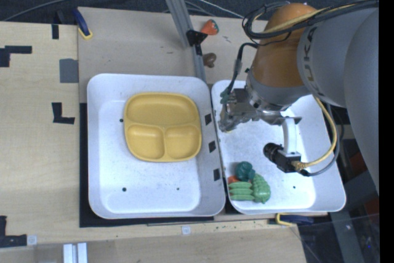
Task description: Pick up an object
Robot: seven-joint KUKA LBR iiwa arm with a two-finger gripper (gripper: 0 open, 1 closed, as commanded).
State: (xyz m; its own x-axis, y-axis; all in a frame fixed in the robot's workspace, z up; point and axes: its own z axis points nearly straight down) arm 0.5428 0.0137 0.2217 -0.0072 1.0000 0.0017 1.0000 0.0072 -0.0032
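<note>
The small green plastic toys [251,185] bunched in the right white bin's [320,194] near corner look light, stiff and slippery, best pinched across the middle; whether the pincer [226,115] is apart I cannot tell.

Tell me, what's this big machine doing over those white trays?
A robot arm reaches in from the right, its gripper low over the right bin, near that bin's left wall. A cluster of green toys lies at that bin's near edge, apart from the gripper. The left bin holds a yellow divided plate.
</note>
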